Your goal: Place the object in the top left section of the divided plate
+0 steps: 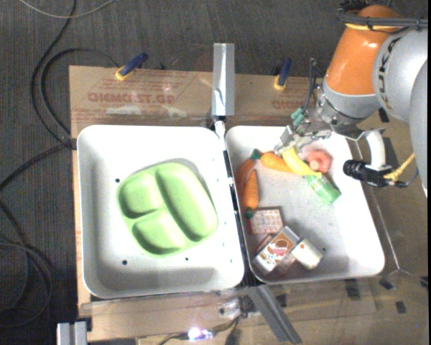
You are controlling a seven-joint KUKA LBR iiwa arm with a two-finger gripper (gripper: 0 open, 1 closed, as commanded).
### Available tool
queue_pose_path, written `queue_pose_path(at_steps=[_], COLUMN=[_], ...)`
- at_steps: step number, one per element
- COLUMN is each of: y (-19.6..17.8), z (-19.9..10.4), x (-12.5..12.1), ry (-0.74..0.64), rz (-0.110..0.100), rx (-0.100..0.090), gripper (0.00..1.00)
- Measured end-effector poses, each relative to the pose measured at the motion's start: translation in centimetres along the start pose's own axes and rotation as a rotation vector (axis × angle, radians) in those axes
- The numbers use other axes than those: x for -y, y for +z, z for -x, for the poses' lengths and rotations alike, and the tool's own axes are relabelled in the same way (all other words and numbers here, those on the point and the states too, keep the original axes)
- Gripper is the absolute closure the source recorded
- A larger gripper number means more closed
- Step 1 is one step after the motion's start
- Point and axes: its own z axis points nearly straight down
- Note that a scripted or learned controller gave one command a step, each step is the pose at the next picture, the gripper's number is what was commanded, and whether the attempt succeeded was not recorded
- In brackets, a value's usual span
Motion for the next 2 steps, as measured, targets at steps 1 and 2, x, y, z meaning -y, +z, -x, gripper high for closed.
queue_pose_path(at_steps=[1, 2], y=[-1.2, -0.3], z=[-8.3, -14.8], x=[-3.7, 5.1], ry=[-0.074, -0.211], rz=[0.002, 0.001], rx=[-0.004, -0.005], gripper=[1.00, 1.00])
